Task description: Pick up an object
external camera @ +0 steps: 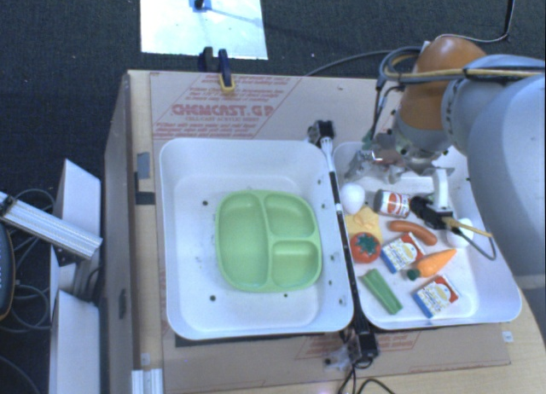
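Note:
My gripper (372, 160) hangs low over the far left corner of the right bin (503, 298), below the orange wrist band (437, 72). Nothing shows between it and the bin floor. Just in front of it lie a white egg (351, 197) and a small can with a red label (392, 204). Nearer the front are a yellow cheese wedge (364, 223), a red tomato (365, 248), a sausage (413, 232), an orange carrot (434, 262), a green stick (380, 291) and two small cartons (399, 254) (435, 296).
The left bin (183, 213) holds a green divided plate (269, 240). A black rail (337, 213) separates the two bins. The grey arm (499, 153) covers the right bin's far right side. Both bins rest on a cardboard sheet (222, 107).

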### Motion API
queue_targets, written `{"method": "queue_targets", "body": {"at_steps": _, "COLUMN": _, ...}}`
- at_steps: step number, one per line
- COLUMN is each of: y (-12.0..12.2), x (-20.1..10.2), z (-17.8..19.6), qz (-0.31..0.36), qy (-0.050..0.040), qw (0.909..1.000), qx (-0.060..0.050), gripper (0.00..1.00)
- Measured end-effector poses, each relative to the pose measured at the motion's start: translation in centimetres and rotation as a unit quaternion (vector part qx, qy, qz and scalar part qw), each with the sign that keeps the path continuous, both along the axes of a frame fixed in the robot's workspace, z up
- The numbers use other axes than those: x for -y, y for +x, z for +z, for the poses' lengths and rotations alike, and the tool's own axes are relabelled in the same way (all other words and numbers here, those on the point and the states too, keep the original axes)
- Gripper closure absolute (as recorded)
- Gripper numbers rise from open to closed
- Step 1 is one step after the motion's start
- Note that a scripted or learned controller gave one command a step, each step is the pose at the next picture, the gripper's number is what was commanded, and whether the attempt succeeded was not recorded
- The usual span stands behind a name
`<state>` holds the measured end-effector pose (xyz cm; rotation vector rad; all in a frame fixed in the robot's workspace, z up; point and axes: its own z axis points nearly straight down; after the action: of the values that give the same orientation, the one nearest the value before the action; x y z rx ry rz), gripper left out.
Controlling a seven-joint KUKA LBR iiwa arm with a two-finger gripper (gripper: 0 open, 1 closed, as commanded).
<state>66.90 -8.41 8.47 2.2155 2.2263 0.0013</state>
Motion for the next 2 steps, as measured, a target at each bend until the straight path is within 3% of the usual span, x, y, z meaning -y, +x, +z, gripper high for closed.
{"method": "queue_targets", "body": {"at_steps": 1, "y": 0.0, "x": 5.0, "z": 0.1, "qz": -0.002, "qy": -0.0008, "qw": 1.0000, "qx": 0.001, "gripper": 0.00}}
{"method": "queue_targets", "body": {"at_steps": 2, "y": 0.0, "x": 0.7, "z": 0.0, "qz": 0.000, "qy": 0.0003, "qw": 1.0000, "qx": 0.000, "gripper": 0.00}}
